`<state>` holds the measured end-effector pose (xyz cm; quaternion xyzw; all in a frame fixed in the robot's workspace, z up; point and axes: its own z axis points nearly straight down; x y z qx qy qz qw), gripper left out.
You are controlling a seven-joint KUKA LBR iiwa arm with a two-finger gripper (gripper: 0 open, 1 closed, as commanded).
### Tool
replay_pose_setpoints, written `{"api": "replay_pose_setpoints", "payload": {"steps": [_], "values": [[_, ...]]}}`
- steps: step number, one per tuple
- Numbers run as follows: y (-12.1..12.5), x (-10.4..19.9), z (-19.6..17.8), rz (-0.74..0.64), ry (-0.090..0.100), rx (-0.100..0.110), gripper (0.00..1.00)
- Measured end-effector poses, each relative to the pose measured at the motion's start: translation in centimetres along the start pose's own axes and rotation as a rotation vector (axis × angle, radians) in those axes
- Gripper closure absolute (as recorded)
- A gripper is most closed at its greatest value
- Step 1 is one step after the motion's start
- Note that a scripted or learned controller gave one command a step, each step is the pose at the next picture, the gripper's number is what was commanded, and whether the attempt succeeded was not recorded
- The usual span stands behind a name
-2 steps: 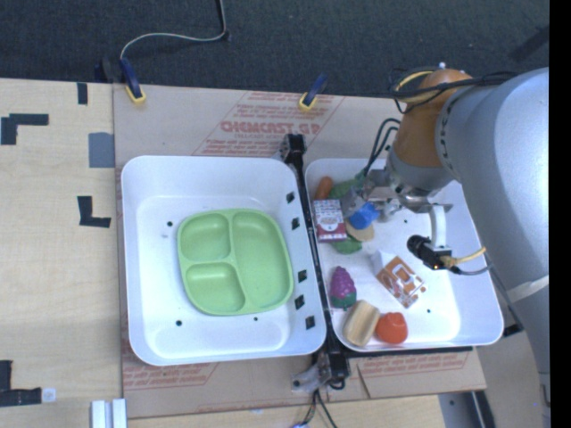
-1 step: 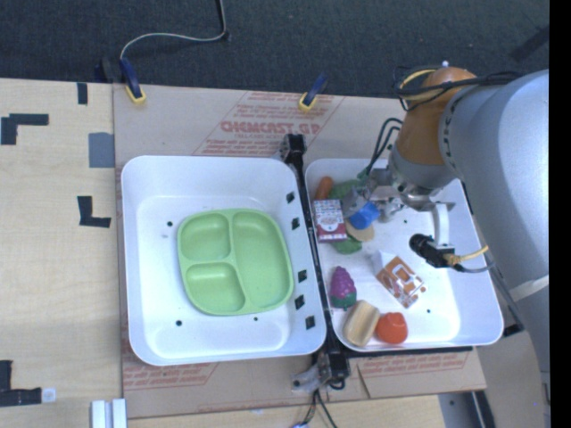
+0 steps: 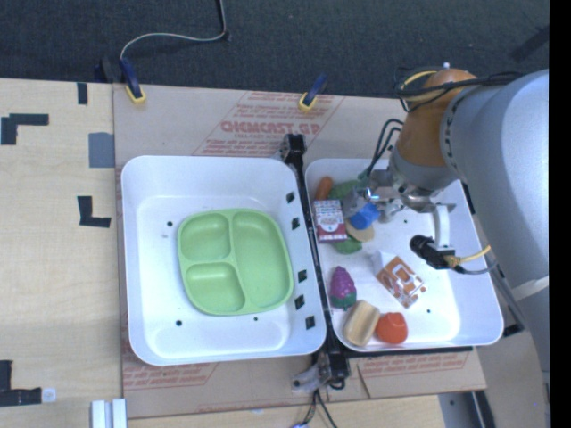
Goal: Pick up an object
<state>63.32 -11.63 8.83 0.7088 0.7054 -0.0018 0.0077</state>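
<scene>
My gripper [image 3: 375, 198] hangs low over the upper part of the right bin [image 3: 464, 315], under the orange-banded wrist [image 3: 426, 130]. Right by it lies a blue object [image 3: 363, 218] on top of a yellow piece [image 3: 361, 234] and a green piece [image 3: 347, 245]. A red and white carton [image 3: 329, 220] lies just left of these, with an orange carrot-like piece [image 3: 323, 186] above it. Lower in the bin are purple grapes [image 3: 342, 284], an orange and white box [image 3: 400, 281], a bread roll [image 3: 360, 322] and a red tomato [image 3: 391, 328].
The left bin [image 3: 147, 194] holds a green divided plate [image 3: 236, 261]. The grey arm covers the right bin's right side. A black clip and cable [image 3: 433, 252] hang from the arm over the bin. Clamps [image 3: 312, 96] sit at the cardboard's back edge.
</scene>
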Motion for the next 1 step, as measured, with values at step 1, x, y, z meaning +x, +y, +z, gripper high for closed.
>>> {"api": "replay_pose_setpoints", "payload": {"steps": [1], "values": [[-0.17, -0.06, -0.87, 0.001, 0.000, 0.009, 1.00]]}}
